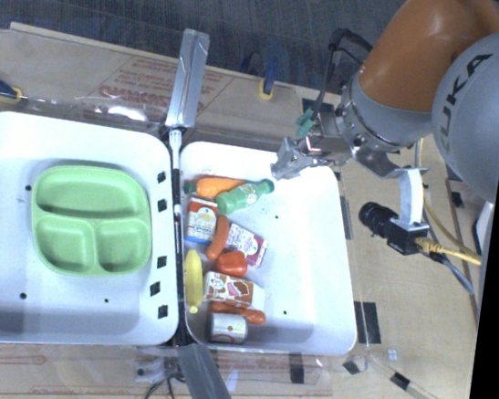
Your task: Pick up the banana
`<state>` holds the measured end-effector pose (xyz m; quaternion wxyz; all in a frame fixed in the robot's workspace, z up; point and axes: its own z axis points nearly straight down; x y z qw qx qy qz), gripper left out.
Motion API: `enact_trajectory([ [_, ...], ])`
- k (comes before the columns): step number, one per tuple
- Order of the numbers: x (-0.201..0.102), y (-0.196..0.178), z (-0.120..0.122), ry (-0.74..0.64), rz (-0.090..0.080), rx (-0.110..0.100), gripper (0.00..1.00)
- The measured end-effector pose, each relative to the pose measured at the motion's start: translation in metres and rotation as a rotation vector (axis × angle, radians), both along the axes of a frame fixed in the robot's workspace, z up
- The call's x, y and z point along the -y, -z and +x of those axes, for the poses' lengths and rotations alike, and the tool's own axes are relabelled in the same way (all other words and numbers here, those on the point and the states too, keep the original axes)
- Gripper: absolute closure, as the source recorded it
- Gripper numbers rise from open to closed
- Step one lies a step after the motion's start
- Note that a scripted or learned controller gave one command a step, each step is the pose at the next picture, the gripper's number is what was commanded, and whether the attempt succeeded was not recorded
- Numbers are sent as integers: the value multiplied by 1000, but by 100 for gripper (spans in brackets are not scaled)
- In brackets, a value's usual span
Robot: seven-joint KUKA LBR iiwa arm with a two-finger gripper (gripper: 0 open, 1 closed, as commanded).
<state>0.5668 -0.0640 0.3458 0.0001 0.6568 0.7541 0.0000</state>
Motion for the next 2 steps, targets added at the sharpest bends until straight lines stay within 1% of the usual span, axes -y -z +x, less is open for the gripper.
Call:
enact_trajectory([
  [1, 0, 64, -5, 448, 0, -8, 100],
  [2, -1, 55, -4, 439, -2, -14, 100],
])
